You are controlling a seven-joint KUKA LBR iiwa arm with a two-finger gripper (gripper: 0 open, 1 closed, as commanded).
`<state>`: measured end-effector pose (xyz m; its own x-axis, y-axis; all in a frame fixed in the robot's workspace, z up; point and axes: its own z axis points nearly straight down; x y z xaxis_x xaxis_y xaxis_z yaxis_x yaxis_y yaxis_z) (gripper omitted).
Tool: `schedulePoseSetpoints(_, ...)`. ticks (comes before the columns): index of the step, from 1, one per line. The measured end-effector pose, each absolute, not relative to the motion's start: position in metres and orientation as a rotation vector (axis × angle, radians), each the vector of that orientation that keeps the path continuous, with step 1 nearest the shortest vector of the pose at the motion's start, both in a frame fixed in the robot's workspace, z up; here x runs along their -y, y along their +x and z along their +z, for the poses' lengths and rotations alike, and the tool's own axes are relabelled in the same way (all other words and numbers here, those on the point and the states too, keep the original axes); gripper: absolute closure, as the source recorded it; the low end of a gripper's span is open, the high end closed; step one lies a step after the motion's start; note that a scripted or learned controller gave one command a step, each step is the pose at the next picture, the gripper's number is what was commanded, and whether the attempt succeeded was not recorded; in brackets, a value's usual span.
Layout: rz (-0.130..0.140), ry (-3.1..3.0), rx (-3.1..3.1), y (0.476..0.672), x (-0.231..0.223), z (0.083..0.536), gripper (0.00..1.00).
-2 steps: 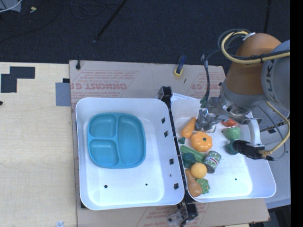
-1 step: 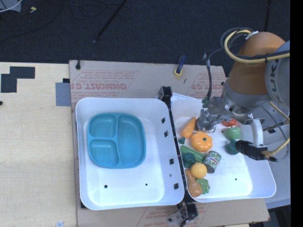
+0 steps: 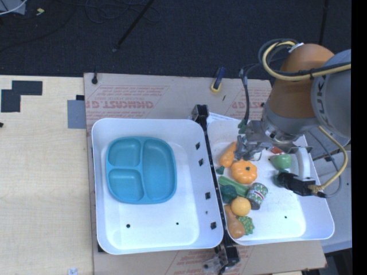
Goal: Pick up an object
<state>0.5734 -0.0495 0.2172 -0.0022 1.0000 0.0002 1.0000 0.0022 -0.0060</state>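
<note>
My gripper (image 3: 248, 146) hangs low over the upper middle of the right bin (image 3: 298, 225). It is just above an orange toy pumpkin (image 3: 243, 172) and right beside an orange piece (image 3: 228, 155). Nothing shows held in it. Below the pumpkin lie a green cucumber (image 3: 229, 187), a small striped can (image 3: 257, 194), a yellow lemon (image 3: 241, 206) and an orange and green piece (image 3: 238, 227). A green toy (image 3: 281, 161) lies to the gripper's right, partly under the arm.
The left bin (image 3: 149, 228) holds a blue divided plate (image 3: 140, 169) in its upper left. A black divider (image 3: 209, 171) runs between the bins. The right bin's lower right floor is bare white. A blue and yellow clamp (image 3: 217, 79) sits on the cardboard behind.
</note>
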Motion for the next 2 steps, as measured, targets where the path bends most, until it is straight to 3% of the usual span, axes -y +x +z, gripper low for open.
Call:
schedulePoseSetpoints(1,0.002,-2.220,2.219,0.563,0.057,0.233,1.00)
schedulePoseSetpoints(2,0.005,-2.217,2.220,0.565,0.044,0.224,1.00)
